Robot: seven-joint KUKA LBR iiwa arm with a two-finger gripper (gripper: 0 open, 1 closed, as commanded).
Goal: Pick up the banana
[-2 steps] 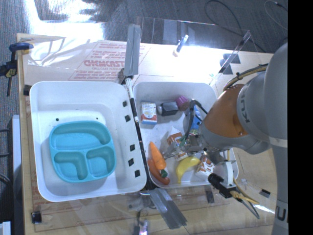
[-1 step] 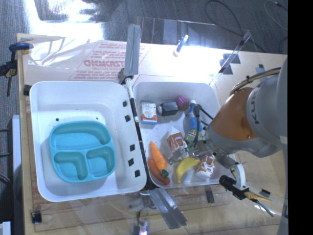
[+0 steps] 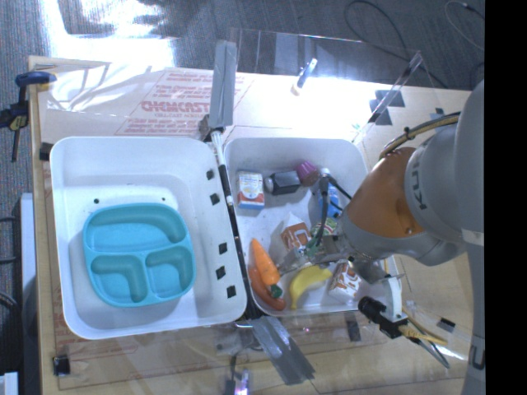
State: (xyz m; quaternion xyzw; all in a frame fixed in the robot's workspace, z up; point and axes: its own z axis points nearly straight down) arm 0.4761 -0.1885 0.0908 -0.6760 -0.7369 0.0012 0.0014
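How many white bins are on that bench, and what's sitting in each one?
2. The left bin holds a blue divided tray. The right bin holds the banana, a carrot and small packets; the arm may hide more there.

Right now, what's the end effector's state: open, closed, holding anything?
End effector: low in the right bin just above the banana; whether it is open or closed cannot be told, and no item is seen in its grasp.
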